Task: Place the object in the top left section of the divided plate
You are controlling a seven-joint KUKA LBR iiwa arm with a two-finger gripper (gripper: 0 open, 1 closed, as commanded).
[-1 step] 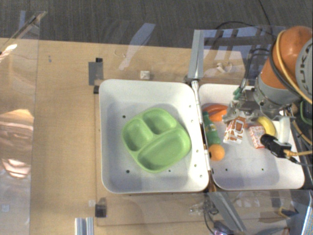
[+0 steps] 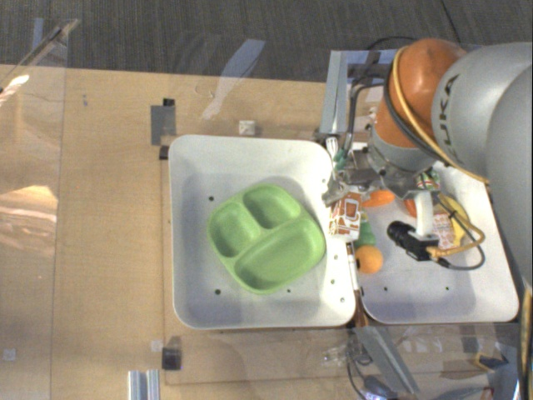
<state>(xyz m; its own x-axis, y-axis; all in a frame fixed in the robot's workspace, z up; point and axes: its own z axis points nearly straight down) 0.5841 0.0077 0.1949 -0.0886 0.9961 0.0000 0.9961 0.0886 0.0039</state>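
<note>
The green divided plate lies in the left bin, with two small sections on its upper side and one large section below. My gripper is over the rim between the two bins, just right of the plate. It is shut on a small red, white and brown packet, which hangs beneath the fingers above the rim. The packet is a short way right of the plate's top right section.
The right bin holds an orange carrot-like piece, a round orange thing with a green top and a white labelled bottle. The grey arm with its orange band covers that bin's upper part.
</note>
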